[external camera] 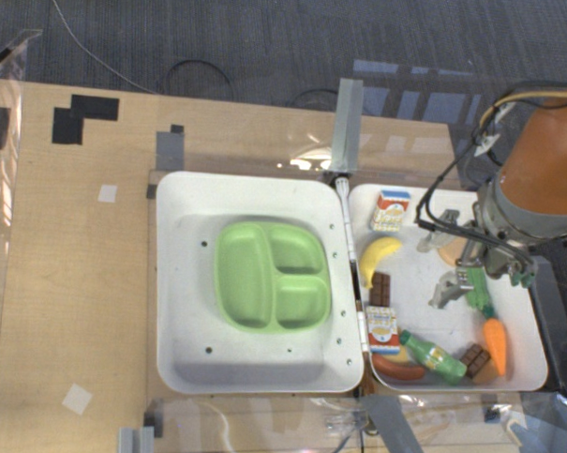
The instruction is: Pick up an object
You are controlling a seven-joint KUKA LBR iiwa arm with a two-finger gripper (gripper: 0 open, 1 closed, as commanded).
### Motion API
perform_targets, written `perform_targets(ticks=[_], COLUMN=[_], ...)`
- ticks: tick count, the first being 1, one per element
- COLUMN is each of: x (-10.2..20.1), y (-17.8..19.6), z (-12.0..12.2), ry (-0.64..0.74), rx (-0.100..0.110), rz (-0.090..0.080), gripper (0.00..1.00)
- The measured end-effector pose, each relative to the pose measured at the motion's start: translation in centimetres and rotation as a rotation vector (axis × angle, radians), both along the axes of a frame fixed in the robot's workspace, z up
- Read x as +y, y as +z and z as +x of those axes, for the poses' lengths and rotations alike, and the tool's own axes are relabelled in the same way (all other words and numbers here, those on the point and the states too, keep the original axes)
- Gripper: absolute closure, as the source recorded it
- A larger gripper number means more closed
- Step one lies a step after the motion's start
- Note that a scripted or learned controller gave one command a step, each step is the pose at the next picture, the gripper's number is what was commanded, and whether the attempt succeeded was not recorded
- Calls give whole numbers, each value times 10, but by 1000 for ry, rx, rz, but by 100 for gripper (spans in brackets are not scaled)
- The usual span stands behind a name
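My gripper (457,283) hangs low over the middle of the right bin (537,365), below the arm's orange band. Right beside it lies a green item (478,295), partly hidden by the gripper. A carrot (495,344) and a brown chocolate piece (475,359) lie just in front of it. Along the bin's left side are a small red-and-white carton (390,211), a banana (380,253), a chocolate bar (380,289) and a second carton (381,328). A green bottle (434,358) and a sausage (398,370) lie at the front. Nothing is visibly held.
The left bin (179,352) holds a green divided plate (270,277). A metal post (347,130) stands behind the divider between the bins. A tan object (439,246) lies behind the gripper, half hidden by cables.
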State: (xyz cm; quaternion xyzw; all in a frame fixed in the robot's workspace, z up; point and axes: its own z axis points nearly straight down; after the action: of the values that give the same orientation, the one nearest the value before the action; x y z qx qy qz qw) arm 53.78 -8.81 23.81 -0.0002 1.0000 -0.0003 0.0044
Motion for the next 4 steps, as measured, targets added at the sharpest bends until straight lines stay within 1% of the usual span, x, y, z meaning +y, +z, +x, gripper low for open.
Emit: perform_targets(ticks=[1,2,3,4], x=[-10,-68,-91,-89], y=[-130,-52,-147,-133], z=[27,9,60,64], ry=[-63,255,203,207], rx=[12,-4,-10,-22], rz=[3,-6,-5,-8], gripper=[0,0,0,100])
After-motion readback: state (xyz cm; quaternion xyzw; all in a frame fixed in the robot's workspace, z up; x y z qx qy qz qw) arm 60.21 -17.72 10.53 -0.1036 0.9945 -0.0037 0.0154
